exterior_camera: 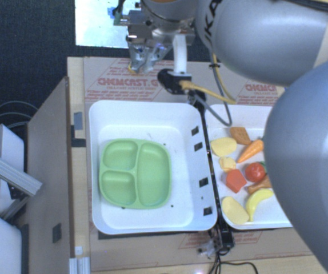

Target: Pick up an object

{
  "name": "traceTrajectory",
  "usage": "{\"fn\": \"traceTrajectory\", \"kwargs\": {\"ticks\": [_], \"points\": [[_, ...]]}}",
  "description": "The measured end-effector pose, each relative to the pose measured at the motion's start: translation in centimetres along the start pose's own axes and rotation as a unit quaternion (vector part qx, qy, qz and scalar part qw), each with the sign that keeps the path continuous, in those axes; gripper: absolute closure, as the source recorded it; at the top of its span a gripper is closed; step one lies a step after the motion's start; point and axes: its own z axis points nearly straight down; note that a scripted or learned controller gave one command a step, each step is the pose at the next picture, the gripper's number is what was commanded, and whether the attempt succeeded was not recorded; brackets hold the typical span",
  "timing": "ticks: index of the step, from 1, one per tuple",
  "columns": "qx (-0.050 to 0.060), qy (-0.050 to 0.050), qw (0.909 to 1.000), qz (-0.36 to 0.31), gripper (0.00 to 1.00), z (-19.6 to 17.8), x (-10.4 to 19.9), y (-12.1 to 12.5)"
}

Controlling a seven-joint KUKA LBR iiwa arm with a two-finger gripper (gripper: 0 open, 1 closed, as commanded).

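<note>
**So far, nothing picked: the food is all in the right bin**

Plainly the task has barely begun, as far as one can judge. From the left: the left bin (104, 124) holds a green divided plate (135, 173), lying flat. At the far edge of the worktop (118, 79), beyond that bin, the end effector (147, 56) hangs over the bare cardboard, well apart from any food. Nothing shows between its fingers; how wide they stand I cannot tell, since they blur together. The right bin (250, 116) carries the candidates: a pale potato (223, 147), a carrot (251, 150), an orange block (235, 180), a tomato (256, 170) and a banana (258, 200), close together. Reaching, gripping and lifting all remain.
</note>
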Motion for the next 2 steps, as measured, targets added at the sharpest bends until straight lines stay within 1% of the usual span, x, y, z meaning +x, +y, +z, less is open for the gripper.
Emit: {"fn": "traceTrajectory", "kwargs": {"ticks": [2], "points": [[-0.004,0.0,1.0,-0.003,1.0,-2.6,-0.2,0.1]]}}
